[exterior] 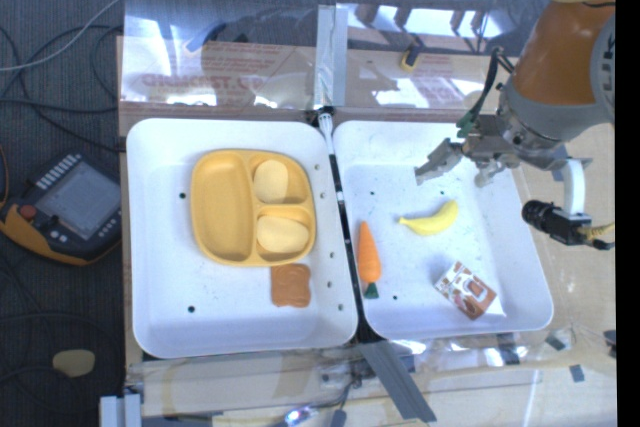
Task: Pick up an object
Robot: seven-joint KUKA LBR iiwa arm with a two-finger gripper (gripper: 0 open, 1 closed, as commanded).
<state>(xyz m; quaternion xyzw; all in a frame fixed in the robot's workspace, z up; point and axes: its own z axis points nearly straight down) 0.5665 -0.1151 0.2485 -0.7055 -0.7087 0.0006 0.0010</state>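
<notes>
Gripper (pixel 463 165) hovering over right bin (pixel 520 315), fingers (pixel 436 163) spread wide, holding nothing. Banana (pixel 432 219) just below it; carrot (pixel 369 256) at left wall, snack packet (pixel 466 289) near front. Yellow tray (pixel 222 210), brown biscuit (pixel 291 286) in left bin (pixel 160 315).

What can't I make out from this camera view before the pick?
- Gripper: too small and blurred to judge the finger gap.
- Arm: cut off by the right edge.
- Packet: its print is too small to read.
- Carrot: touching the bin wall or not, unclear.
</notes>
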